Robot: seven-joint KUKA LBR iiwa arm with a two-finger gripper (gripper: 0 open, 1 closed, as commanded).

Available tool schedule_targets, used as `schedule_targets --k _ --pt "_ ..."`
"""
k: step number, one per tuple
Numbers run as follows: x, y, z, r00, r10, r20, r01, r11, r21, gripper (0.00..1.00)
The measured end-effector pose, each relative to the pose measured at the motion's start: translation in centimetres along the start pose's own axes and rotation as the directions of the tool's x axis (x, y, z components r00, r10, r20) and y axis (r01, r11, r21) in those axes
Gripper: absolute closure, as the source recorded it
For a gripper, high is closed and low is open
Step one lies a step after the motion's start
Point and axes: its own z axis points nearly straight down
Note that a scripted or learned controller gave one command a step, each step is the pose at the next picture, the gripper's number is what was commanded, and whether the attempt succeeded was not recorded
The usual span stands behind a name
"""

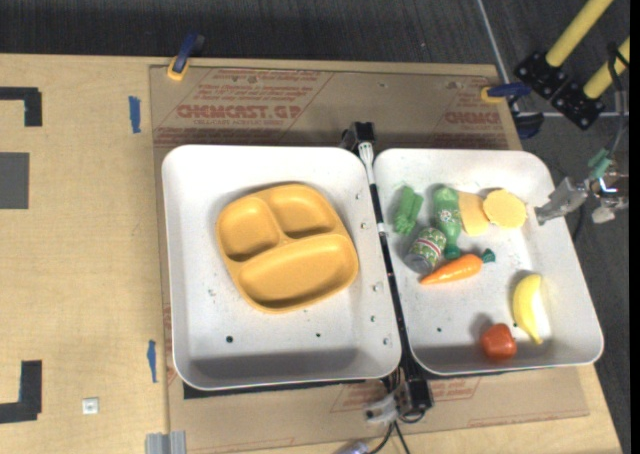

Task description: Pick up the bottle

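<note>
Two shallow white bins sit side by side on a brown bench. The left bin [190, 242] holds a yellow divided plate [287, 244], upside unclear, with three compartments. The right bin [570, 282] holds a green bottle [407, 210], a patterned can [428, 247] just beside it, a green item [446, 210], a yellow block-like piece [492, 211], a carrot [456, 268], a banana [529, 307] and a tomato [499, 341]. The gripper [560, 202] hangs at the right bin's far right rim, apart from the bottle.
</note>
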Motion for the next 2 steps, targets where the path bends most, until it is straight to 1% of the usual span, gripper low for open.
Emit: schedule_targets --k 1,2 --pt "-1.13 0.81 17.68 0.998 0.064 -0.011 -0.063 0.998 0.003 0.00" --pt "-1.41 0.79 16.71 0.998 0.066 -0.004 -0.066 0.998 0.000 1.00"
